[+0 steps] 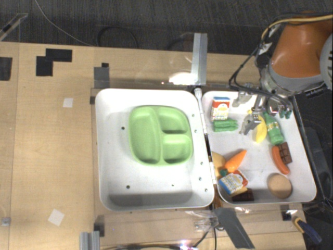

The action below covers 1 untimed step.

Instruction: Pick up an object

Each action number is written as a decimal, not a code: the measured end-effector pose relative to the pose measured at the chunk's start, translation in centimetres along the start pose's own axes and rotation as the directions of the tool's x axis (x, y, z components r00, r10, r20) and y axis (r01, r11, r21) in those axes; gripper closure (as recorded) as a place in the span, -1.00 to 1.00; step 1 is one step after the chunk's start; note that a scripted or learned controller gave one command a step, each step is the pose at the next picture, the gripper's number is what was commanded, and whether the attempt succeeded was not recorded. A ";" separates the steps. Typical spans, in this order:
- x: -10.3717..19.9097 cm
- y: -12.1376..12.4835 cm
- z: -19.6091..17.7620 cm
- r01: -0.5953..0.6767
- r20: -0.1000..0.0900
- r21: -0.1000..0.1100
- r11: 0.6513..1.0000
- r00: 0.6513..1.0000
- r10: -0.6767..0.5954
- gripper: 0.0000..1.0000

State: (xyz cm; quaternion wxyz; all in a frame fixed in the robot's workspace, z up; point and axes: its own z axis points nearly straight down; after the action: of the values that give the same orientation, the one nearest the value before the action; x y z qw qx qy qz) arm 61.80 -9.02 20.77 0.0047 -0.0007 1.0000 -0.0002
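The right white bin (304, 155) holds several toy foods. A white and orange carton (220, 108) and a green pea pod (225, 125) lie at its far left. A yellow banana (259, 132) and a green vegetable (274, 130) lie beside each other near the middle. My gripper (250, 124) hangs over the bin's far half, just left of the banana, between it and the pea pod. It looks open, with nothing between its fingers. The grey and orange arm (296, 51) comes in from the upper right.
Also in the right bin are an orange carrot (235, 159), a red sausage (281, 163), a brown block (284, 152), a tan round piece (279, 185) and a small colourful box (233, 183). The left bin (112, 181) holds a green divided plate (158, 134).
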 end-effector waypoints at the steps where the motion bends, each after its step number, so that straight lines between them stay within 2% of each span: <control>1: 4.5 -2.9 10.9 -0.137 0.004 0.000 0.991 0.991 0.137 -1.00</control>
State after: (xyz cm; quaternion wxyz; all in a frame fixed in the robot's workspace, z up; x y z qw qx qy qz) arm 57.42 -11.88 9.81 0.0069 0.0679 0.9977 -0.0001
